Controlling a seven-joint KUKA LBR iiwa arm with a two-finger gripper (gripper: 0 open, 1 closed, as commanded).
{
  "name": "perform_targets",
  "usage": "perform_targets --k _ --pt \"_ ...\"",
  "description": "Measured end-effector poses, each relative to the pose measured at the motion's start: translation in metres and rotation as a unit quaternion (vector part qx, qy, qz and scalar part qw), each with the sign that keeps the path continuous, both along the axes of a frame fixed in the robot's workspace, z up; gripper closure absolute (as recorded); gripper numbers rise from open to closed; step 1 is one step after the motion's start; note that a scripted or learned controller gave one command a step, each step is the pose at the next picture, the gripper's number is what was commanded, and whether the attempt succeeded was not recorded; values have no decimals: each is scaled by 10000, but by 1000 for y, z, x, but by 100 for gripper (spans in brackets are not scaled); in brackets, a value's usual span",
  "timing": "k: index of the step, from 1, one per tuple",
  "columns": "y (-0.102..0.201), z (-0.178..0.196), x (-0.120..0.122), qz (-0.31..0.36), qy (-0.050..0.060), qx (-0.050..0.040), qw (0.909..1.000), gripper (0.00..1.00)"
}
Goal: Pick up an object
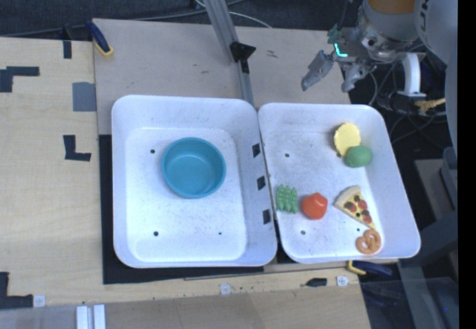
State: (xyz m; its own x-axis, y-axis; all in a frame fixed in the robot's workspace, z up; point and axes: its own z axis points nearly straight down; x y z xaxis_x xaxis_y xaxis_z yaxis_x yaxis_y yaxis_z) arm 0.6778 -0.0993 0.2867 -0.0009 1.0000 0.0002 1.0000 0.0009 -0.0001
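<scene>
Hovering beyond the far edge of the right bin [394, 171], our gripper [336, 74] hangs over the bare surface [171, 59] with its two fingers spread apart and nothing between them. We see it high, well apart from everything it might pick.

Nearest to it in the right bin lie a yellow piece [346, 137] and a green ball [358, 156], touching each other. Further toward the near side sit a pizza slice [356, 205], an orange-red piece [314, 205], a green leafy piece [286, 198] just beside it, and a pretzel [368, 243] close to the near rim. In the left bin [126, 171] a blue bowl [193, 166] stands alone.

We judge that no object has been chosen yet; the arm must first come in over a bin and descend.

What could go wrong: the yellow piece and green ball touch, so a finger coming down between them may shove one aside or close on both. The ball looks likely to roll out of a pinch. The pizza slice looks flat, so fingers may scrape the floor and close above it. The pretzel's closeness to the rim risks a finger striking the wall.
</scene>
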Motion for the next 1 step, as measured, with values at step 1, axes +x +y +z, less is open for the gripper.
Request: perform_targets --k 1 --pt "0 0 0 0 1 0 10000 0"
